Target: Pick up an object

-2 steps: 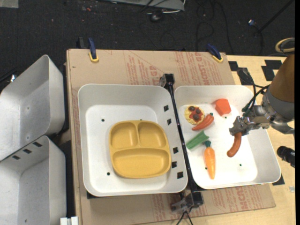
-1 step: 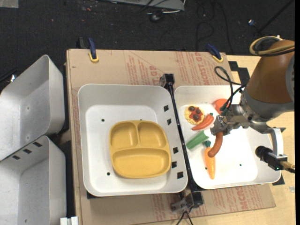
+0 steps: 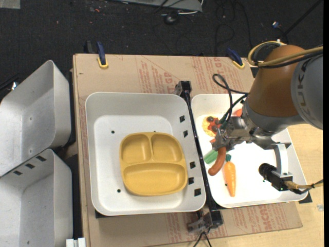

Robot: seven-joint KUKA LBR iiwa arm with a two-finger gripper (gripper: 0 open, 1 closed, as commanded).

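Observation:
My gripper (image 3: 222,139) hangs low over the left part of the right bin (image 3: 257,197). Just below it lie a red-brown sausage (image 3: 218,162) and a green piece (image 3: 209,156), side by side at the bin's left wall. An orange carrot (image 3: 230,177) lies pointing toward the front, just right of the sausage. A yellow and red toy food (image 3: 209,123) sits behind the gripper, partly hidden by it. I cannot see anything held in the gripper.
The left bin (image 3: 97,138) holds a yellow divided plate (image 3: 152,163) in its middle. The arm's grey and orange body (image 3: 282,91) covers the back right of the right bin. Cables run across the bin's far edge.

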